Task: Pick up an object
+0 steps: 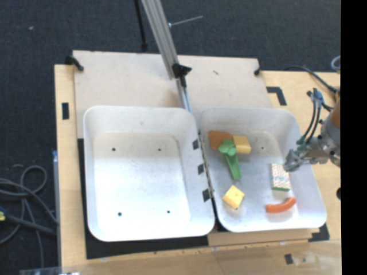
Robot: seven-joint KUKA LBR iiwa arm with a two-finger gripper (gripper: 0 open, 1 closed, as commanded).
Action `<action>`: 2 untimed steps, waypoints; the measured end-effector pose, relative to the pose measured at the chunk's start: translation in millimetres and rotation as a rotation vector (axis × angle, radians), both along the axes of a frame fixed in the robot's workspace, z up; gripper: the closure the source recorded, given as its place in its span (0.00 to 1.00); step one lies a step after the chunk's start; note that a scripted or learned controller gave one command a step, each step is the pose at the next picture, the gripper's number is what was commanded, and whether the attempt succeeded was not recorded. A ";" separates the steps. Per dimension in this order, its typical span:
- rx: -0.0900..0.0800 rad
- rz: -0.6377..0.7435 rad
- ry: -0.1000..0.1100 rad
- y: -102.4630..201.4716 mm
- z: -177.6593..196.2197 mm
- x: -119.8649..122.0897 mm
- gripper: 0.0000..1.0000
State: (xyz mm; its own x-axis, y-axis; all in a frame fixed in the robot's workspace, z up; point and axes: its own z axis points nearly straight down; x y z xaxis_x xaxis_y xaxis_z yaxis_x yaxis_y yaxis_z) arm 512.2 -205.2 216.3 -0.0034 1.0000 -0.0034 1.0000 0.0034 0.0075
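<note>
The right bin [258,119] holds several small objects. An orange-brown block [217,138] and a yellow block [242,145] sit near its back left, with a green T-shaped piece [231,158] just in front of them. A yellow wedge [233,197] lies near the front left. A pale speckled block [280,177] and a curved orange-red piece [280,205] lie toward the right. My gripper [292,160] hangs at the bin's right edge, just above and right of the speckled block, with nothing seen between its fingers.
The left bin [92,153] stands beside the right one on the wooden bench. A slanted metal pole [163,36] rises from the back between the bins. Cables [20,182] lie on the dark floor at the left.
</note>
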 end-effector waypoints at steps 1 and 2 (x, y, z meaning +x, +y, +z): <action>-0.001 0.001 -0.002 -0.4 64.9 -0.1 1.00; 0.003 0.003 0.006 49.5 51.4 14.0 1.00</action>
